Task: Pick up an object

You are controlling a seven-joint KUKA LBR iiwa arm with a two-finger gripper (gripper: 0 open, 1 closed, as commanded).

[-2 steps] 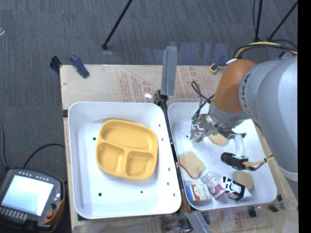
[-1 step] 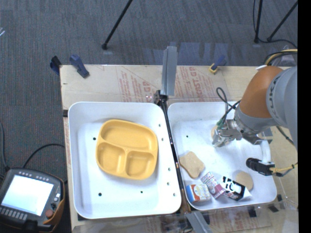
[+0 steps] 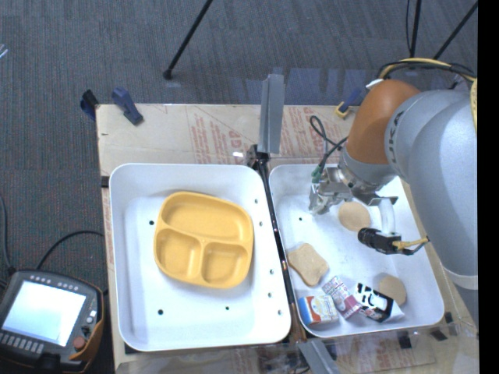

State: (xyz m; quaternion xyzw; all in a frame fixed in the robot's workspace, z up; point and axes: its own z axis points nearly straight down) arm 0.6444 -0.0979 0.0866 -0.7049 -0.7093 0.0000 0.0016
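My end effector [image 3: 326,197] hangs low over the right shallow white bin [image 3: 290,184] beside a round tan bread-like piece [image 3: 354,216]; grip state indeterminable.

A dark grey ribbed carpet floor [image 3: 93,37] spreads around the scene. On it stands a pale plywood counter [image 3: 187,135] printed with faded red lettering. Thin black tripod legs [image 3: 191,31] cross the carpet at the far side. A blue clamp [image 3: 126,106] grips the counter's far left corner. At the near left, a grey handheld control pendant with a lit screen [image 3: 48,315] lies on the floor.
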